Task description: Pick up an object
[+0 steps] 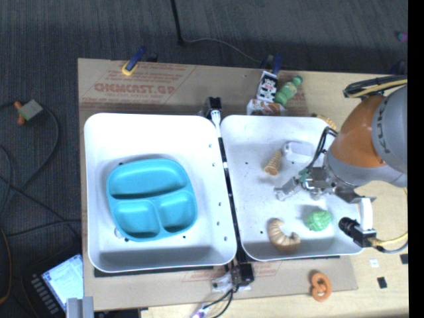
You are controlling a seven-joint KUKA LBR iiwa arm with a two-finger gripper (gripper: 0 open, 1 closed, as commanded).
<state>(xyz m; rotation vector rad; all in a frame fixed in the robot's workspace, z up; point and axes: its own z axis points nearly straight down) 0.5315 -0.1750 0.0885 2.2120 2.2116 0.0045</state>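
The jaws stand apart, and nothing is between them, as far as this slanted view lets me judge, because the fingers are small and partly blurred. The gripper (291, 187) hangs over the middle of the right bin (248, 134), and the arm (371, 141) reaches in from 3 o'clock with its orange band above the wrist.

Around the gripper, inside the same bin, lie three things. A small cone-shaped toy (273, 162) is at about 11 o'clock from the fingertips, near but apart. A green object (318, 219) is at about 4 o'clock, just beside the wrist. A tan croissant-shaped toy (283, 236) is at 6 o'clock, near the front wall of the bin.

The left bin (99, 134) bears a blue divided tray (152, 197), well apart from the gripper.
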